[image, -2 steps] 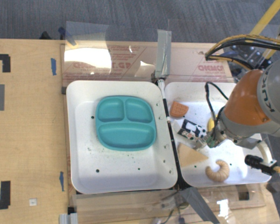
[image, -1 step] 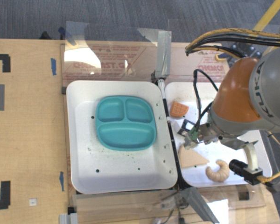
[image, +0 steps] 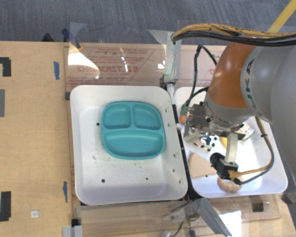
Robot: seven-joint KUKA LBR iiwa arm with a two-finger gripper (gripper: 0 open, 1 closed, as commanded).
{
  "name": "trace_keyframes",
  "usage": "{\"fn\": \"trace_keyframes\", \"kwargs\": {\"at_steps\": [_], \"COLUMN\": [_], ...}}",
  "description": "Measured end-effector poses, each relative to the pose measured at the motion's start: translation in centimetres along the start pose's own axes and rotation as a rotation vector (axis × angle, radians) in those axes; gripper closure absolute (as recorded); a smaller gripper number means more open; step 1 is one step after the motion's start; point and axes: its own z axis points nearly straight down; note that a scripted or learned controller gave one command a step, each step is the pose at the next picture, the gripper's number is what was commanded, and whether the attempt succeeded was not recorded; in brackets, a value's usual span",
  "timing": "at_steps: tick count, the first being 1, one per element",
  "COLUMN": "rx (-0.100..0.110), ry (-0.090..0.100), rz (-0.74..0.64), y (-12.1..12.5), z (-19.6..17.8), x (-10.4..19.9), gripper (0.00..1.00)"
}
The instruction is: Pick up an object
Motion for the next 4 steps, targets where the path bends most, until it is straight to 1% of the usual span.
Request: {"fn": "trace_keyframes", "kwargs": {"at_steps": [1,2,3,4], "rx": [0.006,0.002,0.001,0.000], "ry": [-0.001,0.000,-0.001,0.001], "rz": [0.356,0.703,1.059,1.162], "y": [-3.6,-4.4,-5.2,-6.2], "z": [4.5,0.1,2.6,1.9], "x": [4.2,8.3,12.4,17.6], "gripper": [1.00,1.00,1.00,1.00]}}
